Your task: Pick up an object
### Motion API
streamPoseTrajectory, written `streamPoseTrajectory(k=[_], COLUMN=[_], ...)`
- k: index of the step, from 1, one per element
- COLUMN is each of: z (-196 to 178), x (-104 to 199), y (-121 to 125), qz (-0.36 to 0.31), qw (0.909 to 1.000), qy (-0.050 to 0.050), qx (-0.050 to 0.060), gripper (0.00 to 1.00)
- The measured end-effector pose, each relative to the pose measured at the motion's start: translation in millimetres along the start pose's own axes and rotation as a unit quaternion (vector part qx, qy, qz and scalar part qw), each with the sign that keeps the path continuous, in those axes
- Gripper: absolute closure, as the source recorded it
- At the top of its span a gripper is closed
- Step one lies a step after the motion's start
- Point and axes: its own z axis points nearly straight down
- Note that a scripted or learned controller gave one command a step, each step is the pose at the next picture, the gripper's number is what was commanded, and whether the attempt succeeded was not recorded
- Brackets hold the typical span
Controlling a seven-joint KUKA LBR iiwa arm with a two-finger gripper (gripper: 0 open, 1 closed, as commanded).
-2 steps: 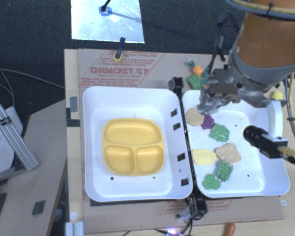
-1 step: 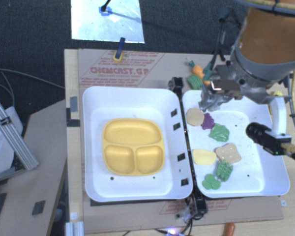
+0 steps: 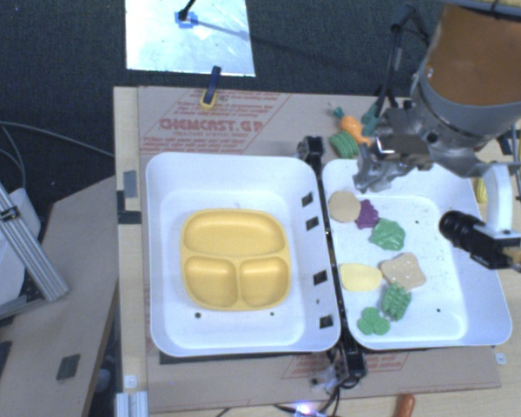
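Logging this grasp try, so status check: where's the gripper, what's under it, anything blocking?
Gripper over right bin's far left corner. Nearest: tan round piece, purple piece. Nothing seen between fingers.

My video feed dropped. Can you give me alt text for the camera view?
The gripper hangs over the far edge of the right bin, above scattered toy foods: a tan disc, purple grapes and a toast slice. The left bin holds a yellow divided plate.

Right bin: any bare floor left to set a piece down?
Yes: right bin, near right corner, right of the toast and green pieces. Left bin floor rings the yellow tray. Crowded: right bin's left half, under the gripper.
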Motion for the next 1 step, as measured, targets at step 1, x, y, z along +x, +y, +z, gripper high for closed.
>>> streamPoseTrajectory(k=[1], z=[130.5], x=[98.1], y=[-4.4], qz=[0.009], qw=[0.9999], qy=[-0.001], qx=[0.013], gripper=[1.00])
